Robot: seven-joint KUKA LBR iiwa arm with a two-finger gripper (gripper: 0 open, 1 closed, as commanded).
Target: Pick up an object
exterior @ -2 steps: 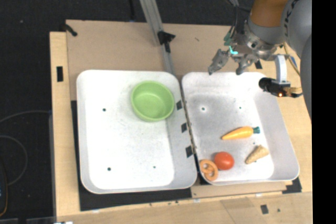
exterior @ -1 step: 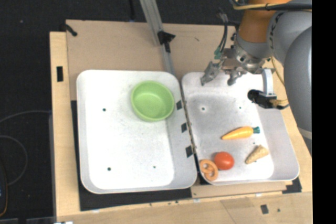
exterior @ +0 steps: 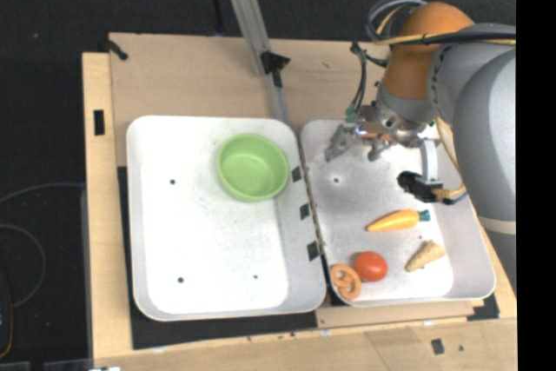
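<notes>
The gripper point(exterior: 355, 145) hung over the upper left part of the right bin point(exterior: 460, 278), in the upper right of the frame, its 2 fingers point(exterior: 335, 145) spread apart and grasping nothing. The arm point(exterior: 473, 100) came in from the right edge, its orange band point(exterior: 417, 56) above the wrist.

Lower in the same bin lay 4 small things. A toy carrot point(exterior: 395, 221) sat near the middle, pointing left with its green end to the right. Below it, a red tomato point(exterior: 371, 266) rested just beside an orange slice-like piece point(exterior: 346, 281) at the bin's lower left corner. A tan wedge point(exterior: 424, 256) lay to the right of the tomato, apart from it. All 4 were well below the gripper.

The left bin point(exterior: 156, 274) held a green bowl point(exterior: 252, 167), upright, in its upper right part. Both bins sat side by side on the table point(exterior: 174, 74).
</notes>
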